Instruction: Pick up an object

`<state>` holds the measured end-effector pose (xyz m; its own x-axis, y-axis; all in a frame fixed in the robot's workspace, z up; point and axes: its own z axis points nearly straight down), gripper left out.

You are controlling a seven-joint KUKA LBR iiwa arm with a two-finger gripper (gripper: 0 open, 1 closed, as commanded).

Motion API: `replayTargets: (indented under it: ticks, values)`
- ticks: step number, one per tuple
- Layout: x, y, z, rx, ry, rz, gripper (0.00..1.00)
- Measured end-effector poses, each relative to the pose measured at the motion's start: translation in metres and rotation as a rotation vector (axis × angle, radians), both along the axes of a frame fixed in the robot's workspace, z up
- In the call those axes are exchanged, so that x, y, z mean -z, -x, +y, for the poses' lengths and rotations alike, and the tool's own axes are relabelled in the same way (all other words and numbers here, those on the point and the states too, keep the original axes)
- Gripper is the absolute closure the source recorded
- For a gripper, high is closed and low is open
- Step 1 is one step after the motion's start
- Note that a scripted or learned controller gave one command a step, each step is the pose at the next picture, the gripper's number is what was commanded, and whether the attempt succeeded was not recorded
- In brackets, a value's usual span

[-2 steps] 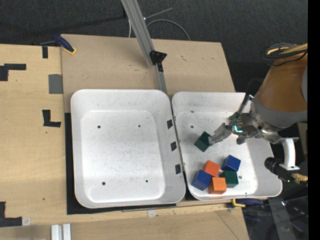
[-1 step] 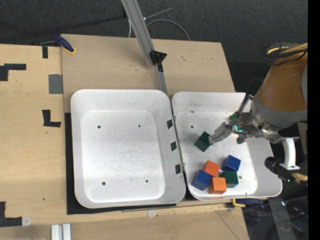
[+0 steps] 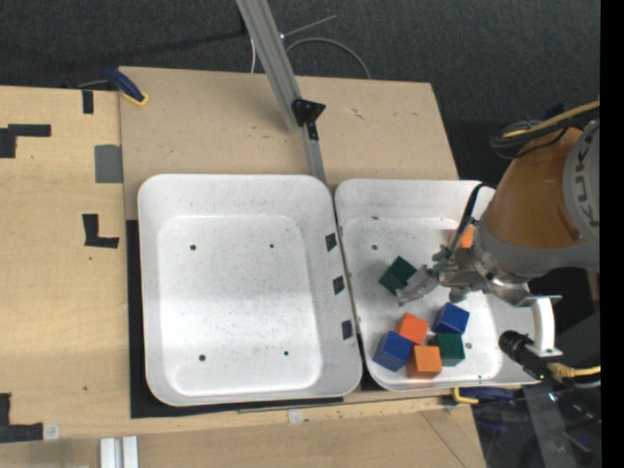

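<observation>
Several small blocks lie in the right white bin (image 3: 409,198). A dark green block (image 3: 396,274) sits mid-bin. Nearer the front are a red-orange block (image 3: 413,327), a blue block (image 3: 452,317), a second blue block (image 3: 391,350), an orange block (image 3: 425,361) and a green block (image 3: 450,347). An orange piece (image 3: 467,236) peeks out beside the wrist. My gripper (image 3: 432,273) is down low in this bin, just right of the dark green block, open, with nothing seen between its fingers. The arm's body hides the bin's right side.
The left white bin (image 3: 239,188) lies beside the right one, sharing a raised divider (image 3: 338,281). A slanted metal pole (image 3: 278,52) crosses the bench behind the bins. A black fitting with a yellow cable (image 3: 531,357) hangs at the right bin's front corner.
</observation>
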<state>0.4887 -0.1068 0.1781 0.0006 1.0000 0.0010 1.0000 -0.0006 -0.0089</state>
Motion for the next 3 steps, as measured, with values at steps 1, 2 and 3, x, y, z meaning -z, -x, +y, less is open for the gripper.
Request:
replayTargets:
  ticks: [1,2,3]
  values:
    - [0.064,0.005,0.001,-0.001,-0.001,0.000,0.00]
    - [0.088,0.006,0.002,-0.001,0.001,-0.005,0.00]
    - [0.077,0.005,0.003,-0.002,-0.001,-0.005,1.00]
